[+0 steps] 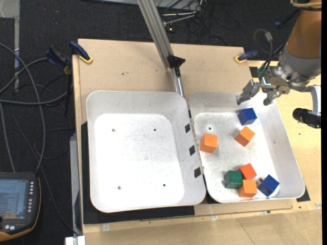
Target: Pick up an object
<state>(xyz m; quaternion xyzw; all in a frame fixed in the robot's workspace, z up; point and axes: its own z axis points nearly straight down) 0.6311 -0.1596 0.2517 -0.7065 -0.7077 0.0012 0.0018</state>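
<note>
My gripper (257,96) hangs open over the far end of the right bin (286,152), its two fingers spread with nothing between them. Just below it lies a blue cube (247,116). An orange cube (245,136) sits a little nearer, and another orange cube (208,142) lies by the bin's left wall. At the near end a green cube (234,179), two orange cubes (248,171) (248,188) and a second blue cube (268,185) are bunched together.
The left bin (97,137) lies beside the right one. A slanted metal pole (158,34) crosses the bench from the top down to the gap between the bins. Clamps (80,51) (245,56) sit at the bench's far corners.
</note>
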